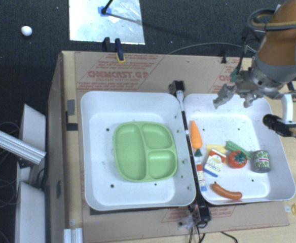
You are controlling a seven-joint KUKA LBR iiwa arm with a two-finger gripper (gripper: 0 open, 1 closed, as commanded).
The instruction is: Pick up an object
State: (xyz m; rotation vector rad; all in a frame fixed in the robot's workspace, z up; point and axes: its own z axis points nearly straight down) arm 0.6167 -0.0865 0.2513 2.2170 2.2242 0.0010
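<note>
Nearest the camera, at the front edge of the right bin [282, 184], lies a small sausage [226, 191], loose and flat on the white floor. Just behind it sit the other candidates for picking: a little red-and-white carton [213, 163], a tomato [237, 159], a green vegetable [234, 147] leaning against the tomato, and a small printed can [260, 161] to the right. A carrot [195, 135] lies lengthwise close to the divider between the bins, and a thin pen-like stick [201, 176] lies along that same wall. The items look scattered rather than arranged, which I take to mean any one of them will serve as the object to pick; none is lifted yet.

In the left bin [95, 135] a green divided tray [144, 151] rests flat in the middle, likely just another graspable thing or a drop spot.

Both bins sit side by side on the cardboard-covered counter [122, 72].

From the right, the arm [282, 34] reaches over the back rim of the right bin, wrist tilted downward. Its claw [234, 99] hangs above the bare rear part of that bin, well apart from the cluster, fingers spread and grasping nothing.
</note>
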